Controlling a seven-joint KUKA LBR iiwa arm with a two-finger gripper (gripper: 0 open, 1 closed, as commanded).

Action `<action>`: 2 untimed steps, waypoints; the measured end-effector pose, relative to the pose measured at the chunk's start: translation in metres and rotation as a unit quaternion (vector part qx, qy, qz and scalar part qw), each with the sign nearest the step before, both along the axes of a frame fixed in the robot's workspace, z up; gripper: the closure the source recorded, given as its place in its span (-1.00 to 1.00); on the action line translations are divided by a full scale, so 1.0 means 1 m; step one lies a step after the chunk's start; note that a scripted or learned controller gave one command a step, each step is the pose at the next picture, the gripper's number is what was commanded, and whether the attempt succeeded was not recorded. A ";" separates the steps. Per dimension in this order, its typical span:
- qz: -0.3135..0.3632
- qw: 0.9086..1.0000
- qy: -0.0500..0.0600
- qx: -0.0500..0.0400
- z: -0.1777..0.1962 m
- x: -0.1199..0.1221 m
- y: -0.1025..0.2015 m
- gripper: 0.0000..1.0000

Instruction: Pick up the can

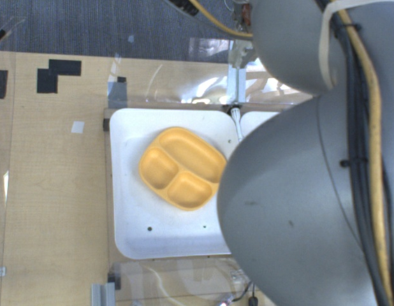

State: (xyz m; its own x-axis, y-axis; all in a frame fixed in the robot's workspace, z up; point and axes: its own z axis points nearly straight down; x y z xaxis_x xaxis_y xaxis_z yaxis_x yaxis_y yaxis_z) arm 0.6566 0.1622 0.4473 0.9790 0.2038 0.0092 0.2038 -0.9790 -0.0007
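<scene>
The grey arm [312, 171] bulks large across the right half of the camera view and covers nearly all of the right bin [257, 121]. A yellow divided plate [182, 167] with three compartments lies in the left white bin [130, 234], slightly right of its middle. No can shows in the uncovered parts of either bin.
The wooden bench [50, 183] stretches to the left of the bins, with black marks near its far left corner. A metal post [235, 85] stands behind the seam between the bins. Cables run along the arm at the top and right.
</scene>
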 end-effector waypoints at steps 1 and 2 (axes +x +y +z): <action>0.000 1.000 0.000 0.000 0.000 0.000 0.000 -1.00; 0.002 1.000 -0.002 0.000 0.011 0.001 0.000 1.00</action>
State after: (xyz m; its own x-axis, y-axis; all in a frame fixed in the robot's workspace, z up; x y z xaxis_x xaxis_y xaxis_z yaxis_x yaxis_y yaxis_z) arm 0.6571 0.1625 0.4583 0.9782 0.2075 0.0126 0.2075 -0.9782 -0.0010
